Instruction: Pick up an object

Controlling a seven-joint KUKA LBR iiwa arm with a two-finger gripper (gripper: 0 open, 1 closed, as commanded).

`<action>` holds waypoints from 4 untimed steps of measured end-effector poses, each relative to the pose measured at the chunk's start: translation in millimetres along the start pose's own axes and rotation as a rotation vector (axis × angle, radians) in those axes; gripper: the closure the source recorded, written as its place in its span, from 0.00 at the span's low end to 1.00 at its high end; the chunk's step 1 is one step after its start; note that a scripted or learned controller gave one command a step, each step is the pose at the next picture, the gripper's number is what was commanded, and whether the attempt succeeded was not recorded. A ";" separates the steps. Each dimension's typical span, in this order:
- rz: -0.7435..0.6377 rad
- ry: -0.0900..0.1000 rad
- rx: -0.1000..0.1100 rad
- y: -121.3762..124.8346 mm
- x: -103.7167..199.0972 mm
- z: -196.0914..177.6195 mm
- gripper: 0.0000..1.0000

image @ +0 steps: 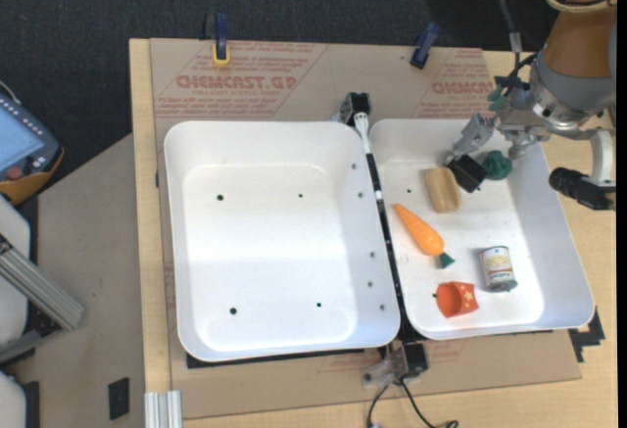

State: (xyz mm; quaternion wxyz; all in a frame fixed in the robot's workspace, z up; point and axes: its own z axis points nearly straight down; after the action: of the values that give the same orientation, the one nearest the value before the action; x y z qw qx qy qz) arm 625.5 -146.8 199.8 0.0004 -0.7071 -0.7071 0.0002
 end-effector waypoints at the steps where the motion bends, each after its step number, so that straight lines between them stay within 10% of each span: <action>1: 0.007 0.001 0.009 -56.0 -51.3 119.4 0.00; 3: -0.003 -0.009 -0.022 22.9 -77.3 -198.6 0.00; 4: -0.009 0.005 0.006 41.9 10.3 -122.5 0.00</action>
State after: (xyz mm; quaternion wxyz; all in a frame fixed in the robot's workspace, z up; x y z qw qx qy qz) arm 667.5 -136.6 322.3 0.0041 -0.7038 -0.7104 0.0005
